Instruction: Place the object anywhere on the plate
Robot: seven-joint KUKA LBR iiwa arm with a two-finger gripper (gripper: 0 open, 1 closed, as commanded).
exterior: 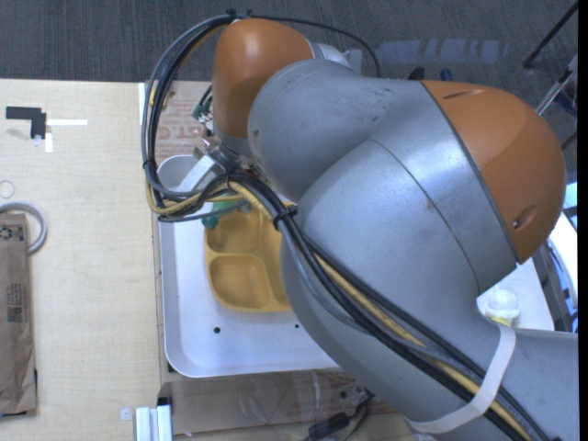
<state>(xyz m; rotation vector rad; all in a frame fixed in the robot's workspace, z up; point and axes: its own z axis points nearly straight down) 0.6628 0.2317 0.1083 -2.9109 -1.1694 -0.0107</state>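
The arm point(386, 219) looms over the yellow divided plate point(241, 278) in the white bin point(188, 338), so progress is unclear, and I cannot tell the pincer's state.

The arm point(395, 209) comes in from the right and hangs over most of the bin point(184, 338), covering its right part. A divided plate point(241, 278) sits in the bin, partly under the arm. Behind the plate, in the bin's back left corner, there's a small cup point(175, 171) under the cables point(184, 200). Left of the bin, the bench point(83, 246) has a paper bag point(16, 310) lying at its left edge.
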